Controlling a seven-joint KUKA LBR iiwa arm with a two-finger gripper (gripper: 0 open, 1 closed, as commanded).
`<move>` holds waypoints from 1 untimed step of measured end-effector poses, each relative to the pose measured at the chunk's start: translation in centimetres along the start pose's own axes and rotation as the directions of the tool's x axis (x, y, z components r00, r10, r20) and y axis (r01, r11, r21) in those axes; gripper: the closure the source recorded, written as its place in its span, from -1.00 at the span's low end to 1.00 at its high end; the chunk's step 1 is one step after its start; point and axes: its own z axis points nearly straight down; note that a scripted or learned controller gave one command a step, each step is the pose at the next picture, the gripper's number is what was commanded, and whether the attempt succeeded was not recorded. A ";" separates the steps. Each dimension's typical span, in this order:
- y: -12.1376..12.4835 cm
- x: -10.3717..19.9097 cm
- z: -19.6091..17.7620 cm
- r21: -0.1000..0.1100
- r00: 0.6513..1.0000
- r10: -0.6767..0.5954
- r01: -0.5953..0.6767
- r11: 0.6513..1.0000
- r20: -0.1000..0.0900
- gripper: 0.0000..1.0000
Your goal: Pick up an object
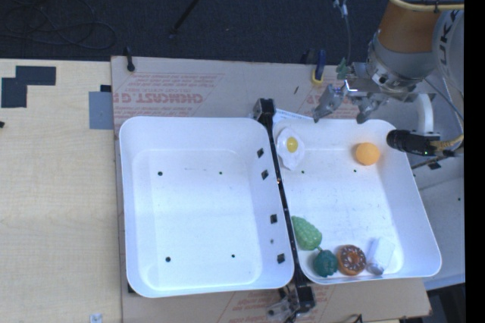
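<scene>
White bins side by side on cardboard: left bin (144,155) and right bin (413,200), w/ a black divider strip between them. Gripper (342,108) hangs over the far rim of the right bin, fingers spread apart, nothing between them. Arm (417,7) w/ orange band comes in from the right, above that far corner. Objs all in the right bin — fried egg (291,148) up against the far-left wall by the divider, orange ball (367,153) near the far-right side, just below and right of the gripper but apart from it. Near edge: green leafy piece (306,232) by the divider, dark teal lump (326,263) just below it, donut (351,259) touching the lump's right side, white block (381,253) beside the donut at the near-right corner.
</scene>
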 end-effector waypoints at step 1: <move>0.0 0.0 0.0 0.000 1.000 0.000 0.000 1.000 0.000 -1.00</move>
